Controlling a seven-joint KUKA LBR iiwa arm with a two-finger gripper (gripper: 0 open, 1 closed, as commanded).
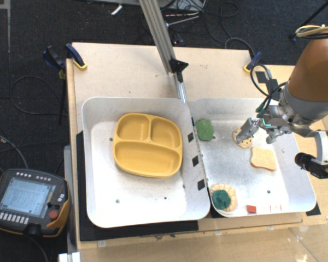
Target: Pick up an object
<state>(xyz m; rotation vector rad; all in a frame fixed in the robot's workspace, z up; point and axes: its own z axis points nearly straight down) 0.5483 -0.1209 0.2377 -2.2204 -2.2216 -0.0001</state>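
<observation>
My gripper (259, 133) hangs over the back of the right bin (295, 192), its two fingers spread apart and open, with nothing between them. A small tan and brown piece (243, 141) lies right at the left fingertip (247, 130); I cannot tell whether they touch. A slice of toast (263, 159) lies just in front of the gripper. A green lump (204, 129) sits near the bin's left wall. A round tan dish with a green tuft (223, 197) rests at the front left corner.
A yellow divided plate (148, 144) lies in the left bin (98, 201). A small red chip (251, 208) lies at the right bin's front edge. A metal pole (161, 31) slants down to the divider between the bins. A teach pendant (27, 198) sits off the bench at left.
</observation>
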